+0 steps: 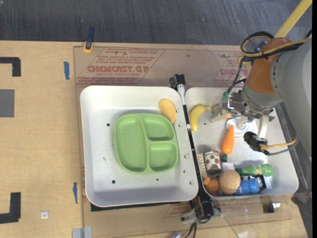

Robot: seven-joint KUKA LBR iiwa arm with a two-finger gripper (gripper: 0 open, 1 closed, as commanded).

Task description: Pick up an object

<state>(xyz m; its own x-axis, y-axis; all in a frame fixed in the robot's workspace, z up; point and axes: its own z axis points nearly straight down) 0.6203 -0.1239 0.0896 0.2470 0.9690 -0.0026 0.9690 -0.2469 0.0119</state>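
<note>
Camera view: gripper over right bin, can't tell its state.
Carrot just below; banana nr left edge; bare floor top-centre.

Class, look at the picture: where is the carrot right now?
The carrot lies in the right bin, near its middle, just below the hand, with the banana to its upper left.

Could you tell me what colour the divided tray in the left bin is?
Light green; the divided tray shows clearly in the camera view.
</note>
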